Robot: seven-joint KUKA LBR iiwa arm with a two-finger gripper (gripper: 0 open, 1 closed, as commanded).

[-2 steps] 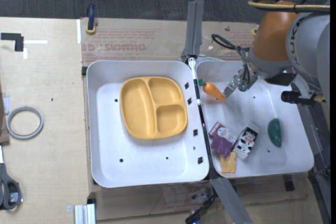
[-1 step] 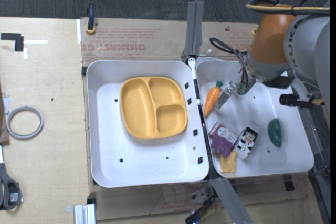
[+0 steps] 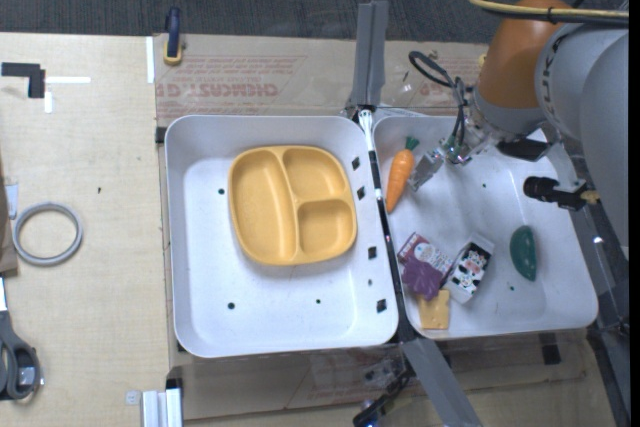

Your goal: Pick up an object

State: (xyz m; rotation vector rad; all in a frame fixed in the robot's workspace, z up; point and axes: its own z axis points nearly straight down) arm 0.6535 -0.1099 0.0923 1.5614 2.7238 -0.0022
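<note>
Bench front edge: scissors handles (image 3: 18, 367) at lower left of the frame, with a grey tape ring (image 3: 46, 233) above them on the pale wood.
Left bin (image 3: 200, 315): white, holds a yellow divided plate (image 3: 293, 204) in its upper middle — three compartments, nothing seen in them.
Right bin (image 3: 560, 305): white, touching the left bin along the centre divider.
Carrot (image 3: 399, 178): orange, green top, upright against the right bin's left wall, upper part of the bin.
Lower right-bin cluster: purple packet (image 3: 424, 264), black-and-white carton (image 3: 468, 271) just beside it, tan flat piece (image 3: 434, 311) below them.
Green object (image 3: 523, 251): dark, oval, alone near the bin's right wall.
Arm (image 3: 590, 65): grey with orange band, enters from upper right.
Gripper (image 3: 430, 168): low over the right bin's upper area, just right of the carrot — nothing seen between the fingers; open or closed cannot be told.
</note>
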